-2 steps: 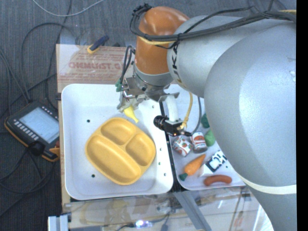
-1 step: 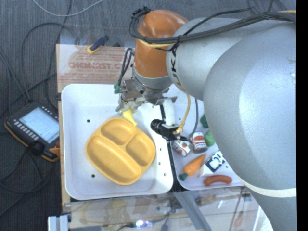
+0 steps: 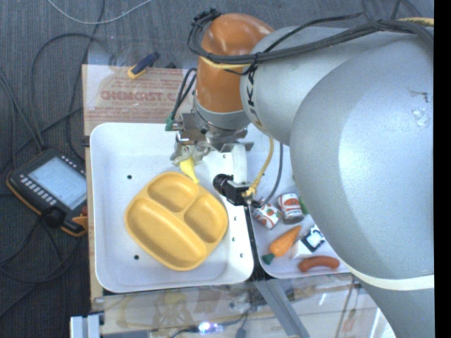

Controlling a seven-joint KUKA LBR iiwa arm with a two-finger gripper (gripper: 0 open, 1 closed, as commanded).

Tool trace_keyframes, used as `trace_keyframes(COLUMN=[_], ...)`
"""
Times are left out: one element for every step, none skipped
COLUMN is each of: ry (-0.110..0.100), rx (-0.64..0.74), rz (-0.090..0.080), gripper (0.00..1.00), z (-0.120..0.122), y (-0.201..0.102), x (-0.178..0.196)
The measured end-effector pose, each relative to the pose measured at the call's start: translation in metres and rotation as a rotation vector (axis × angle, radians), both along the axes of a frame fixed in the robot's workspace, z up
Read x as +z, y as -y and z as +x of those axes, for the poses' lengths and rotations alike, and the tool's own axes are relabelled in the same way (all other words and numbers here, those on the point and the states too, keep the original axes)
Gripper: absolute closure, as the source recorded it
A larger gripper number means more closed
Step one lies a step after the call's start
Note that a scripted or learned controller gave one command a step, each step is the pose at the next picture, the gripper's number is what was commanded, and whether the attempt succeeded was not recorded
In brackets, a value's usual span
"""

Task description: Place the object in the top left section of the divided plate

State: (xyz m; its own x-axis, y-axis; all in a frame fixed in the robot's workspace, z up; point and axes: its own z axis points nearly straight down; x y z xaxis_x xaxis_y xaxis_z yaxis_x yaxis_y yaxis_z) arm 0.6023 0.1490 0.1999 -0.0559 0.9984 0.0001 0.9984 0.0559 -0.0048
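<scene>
In the left white bin [image 3: 113, 189], a yellow divided plate [image 3: 176, 220] lies tilted. The gripper [image 3: 187, 159] hangs just above the plate's upper rim, clamped on a small yellow object [image 3: 187, 170] that touches or nearly touches that rim. The right bin [image 3: 278, 267] holds two small cans [image 3: 278, 210], a carrot [image 3: 285, 241] and a sausage [image 3: 318, 263]. A handheld controller [image 3: 48, 183] rests on grey carpet [image 3: 42, 62] beside the bench.

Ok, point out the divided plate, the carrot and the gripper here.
divided plate [image 3: 176, 220]: camera view, ridge between its sections.
carrot [image 3: 285, 241]: camera view, middle of its orange body.
gripper [image 3: 187, 162]: camera view, between its fingertips, at the yellow piece.
</scene>
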Motion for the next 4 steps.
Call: trace_keyframes(ry=[0.000, -0.003, 0.012, 0.008], rx=[0.000, 0.217, 0.204, 0.196], rz=[0.000, 0.000, -0.007, -0.018], gripper=[0.00, 0.00, 0.00, 1.00], z=[0.000, -0.121, -0.023, -0.020], y=[0.000, -0.009, -0.070, -0.061], x=[0.000, -0.093, -0.107, -0.094])
